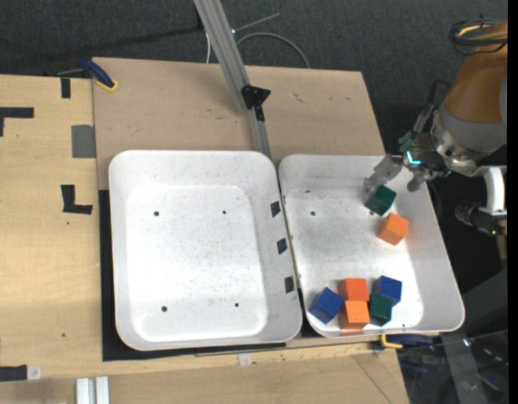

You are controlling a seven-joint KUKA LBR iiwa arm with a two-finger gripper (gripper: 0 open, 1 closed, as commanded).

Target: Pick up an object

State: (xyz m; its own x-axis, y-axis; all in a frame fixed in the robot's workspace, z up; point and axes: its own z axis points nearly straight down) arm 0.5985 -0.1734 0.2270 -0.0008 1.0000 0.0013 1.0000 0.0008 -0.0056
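The gripper (382,190) is seen over the far part of the right bin (326,251), reached in from the right on the grey arm (473,99) with its orange band. A dark green block (380,199) is seen at the fingertips, tilted, and it appears to be clamped between the two fingers, though the far finger is partly hidden by the block. Whether the block is lifted clear of the bin floor cannot be told.

Just below the gripper and slightly toward the arm's side, an orange block (393,228) lies alone on the bin floor, close beside the green one but apart from it. Well below the gripper, at the near edge of the same bin, a cluster of cubes is gathered: a blue cube (326,304) at its left, two orange cubes (355,289) (356,312) touching one behind the other, a second blue cube (389,289) and a second dark green cube (380,309) at its right.

The left bin (192,242) lies well to the gripper's left, across the shared rim. A grey metal bar (225,40) is seen slanting above the bench, beyond the bins.
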